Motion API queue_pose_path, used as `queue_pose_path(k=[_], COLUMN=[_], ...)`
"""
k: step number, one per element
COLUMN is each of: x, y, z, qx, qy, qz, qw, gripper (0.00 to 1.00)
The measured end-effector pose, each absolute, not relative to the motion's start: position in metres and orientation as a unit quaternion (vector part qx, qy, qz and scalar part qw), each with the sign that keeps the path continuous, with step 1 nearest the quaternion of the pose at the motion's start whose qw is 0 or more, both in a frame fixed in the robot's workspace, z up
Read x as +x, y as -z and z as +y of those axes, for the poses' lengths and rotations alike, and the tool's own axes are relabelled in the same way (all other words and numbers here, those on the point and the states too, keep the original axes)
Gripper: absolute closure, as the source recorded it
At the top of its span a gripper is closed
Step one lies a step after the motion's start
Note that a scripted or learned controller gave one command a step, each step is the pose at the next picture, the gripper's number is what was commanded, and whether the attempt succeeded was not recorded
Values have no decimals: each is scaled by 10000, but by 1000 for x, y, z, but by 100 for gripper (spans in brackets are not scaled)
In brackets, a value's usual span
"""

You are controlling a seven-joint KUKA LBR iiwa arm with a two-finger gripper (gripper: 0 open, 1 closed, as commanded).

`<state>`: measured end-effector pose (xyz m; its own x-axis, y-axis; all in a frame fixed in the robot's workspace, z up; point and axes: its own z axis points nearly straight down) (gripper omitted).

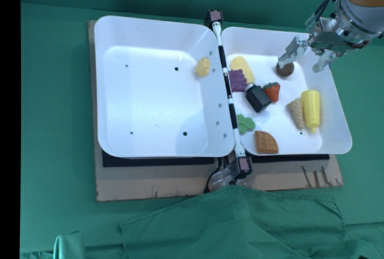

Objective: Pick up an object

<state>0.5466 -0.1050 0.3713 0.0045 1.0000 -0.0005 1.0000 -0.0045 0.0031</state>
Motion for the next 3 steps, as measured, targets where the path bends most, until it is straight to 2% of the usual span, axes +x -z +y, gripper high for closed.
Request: queue_pose_path(k=[1, 2, 3], x=[559, 564, 525], y=[-274, -314, -278], z=[-75, -3, -53], qx=[7076, 7050, 7105], qy=[14, -36, 15], qz=[7066, 7092, 7037], qw=[-17, 23, -1], gripper=[0, 0, 0])
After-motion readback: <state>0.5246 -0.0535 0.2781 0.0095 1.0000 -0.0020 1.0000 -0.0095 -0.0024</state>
